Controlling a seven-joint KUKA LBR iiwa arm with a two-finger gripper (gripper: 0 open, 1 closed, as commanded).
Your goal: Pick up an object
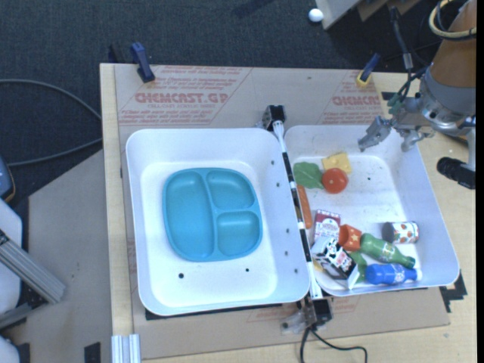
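Note:
My gripper (392, 135) hangs over the far right corner of the right bin (428, 203), its two fingers spread apart with nothing between them. Below it and to the left lie a yellow block (336, 162), a red tomato (334, 180) and a green leafy piece (307, 174). Toward the front of that bin sit a small carton (325, 227), a black-and-white carton (334, 259), a green bottle (386, 250), a blue bottle (390, 274) and a small can (402, 233). An orange carrot (303, 205) lies along the bin's left wall.
The left bin (151, 157) holds a blue divided plate (213, 213). Blue clamps (141, 61) grip the board's far edge. The grey arm with its orange band (457, 63) rises at the right, over the bench edge.

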